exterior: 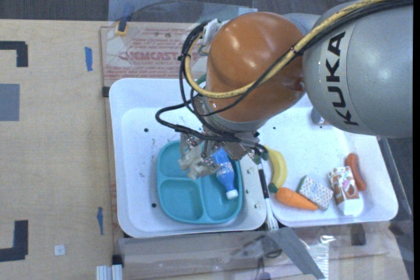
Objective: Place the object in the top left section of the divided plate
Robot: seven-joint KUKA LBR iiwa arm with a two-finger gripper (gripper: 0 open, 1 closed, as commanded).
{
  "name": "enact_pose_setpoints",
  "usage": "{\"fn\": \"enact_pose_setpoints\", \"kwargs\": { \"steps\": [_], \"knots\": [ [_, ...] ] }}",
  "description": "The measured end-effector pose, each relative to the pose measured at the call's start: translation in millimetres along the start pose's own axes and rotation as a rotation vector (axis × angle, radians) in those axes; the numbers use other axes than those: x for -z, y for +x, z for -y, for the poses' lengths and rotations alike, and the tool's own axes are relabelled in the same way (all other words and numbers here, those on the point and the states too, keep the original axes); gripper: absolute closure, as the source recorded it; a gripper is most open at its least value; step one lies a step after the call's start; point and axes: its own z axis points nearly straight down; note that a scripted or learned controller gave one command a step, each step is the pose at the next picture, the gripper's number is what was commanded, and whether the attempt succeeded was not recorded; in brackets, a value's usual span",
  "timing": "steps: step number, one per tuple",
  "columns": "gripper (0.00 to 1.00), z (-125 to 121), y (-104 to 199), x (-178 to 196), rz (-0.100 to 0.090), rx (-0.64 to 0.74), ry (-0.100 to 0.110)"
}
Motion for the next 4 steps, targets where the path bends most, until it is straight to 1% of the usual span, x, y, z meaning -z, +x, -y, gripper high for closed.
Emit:
{"fn": "enact_pose_setpoints", "kwargs": {
  "steps": [1,2,3,4],
  "knots": [
    [0.0,0,0,0,0.0,-0.001,0.0],
    [1.0,1,-2,11,0.009,-0.004,0.0],
    [0.0,1,-2,11,0.009,-0.004,-0.001],
    [1.0,1,-4,22,0.019,-0.007,0.0]
  ]
}}
